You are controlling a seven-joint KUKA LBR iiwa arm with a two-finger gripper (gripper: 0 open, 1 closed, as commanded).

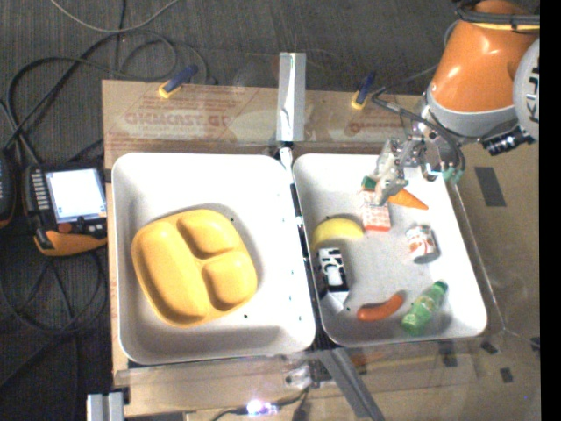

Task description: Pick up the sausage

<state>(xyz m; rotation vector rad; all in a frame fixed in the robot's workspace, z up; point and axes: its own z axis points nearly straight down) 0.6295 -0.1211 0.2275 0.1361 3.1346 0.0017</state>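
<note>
Sausage lying free at the near edge of the right bin.

The sausage (381,308) lies near the front wall of the right bin (469,261), beside a green bottle (424,308). Farther back sit a yellow lemon (338,230) and a carrot (408,199). The gripper (392,175) hovers at the far end; whether its fingers are open or closed cannot be told.

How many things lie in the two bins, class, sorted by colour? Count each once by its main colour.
Yellow: 2, the divided plate and the lemon
Orange-red: 2, the carrot and the sausage
Green: 1, the bottle
Red and white: 2, the carton and the can
Black: 1, the packet
Total: 8
</note>
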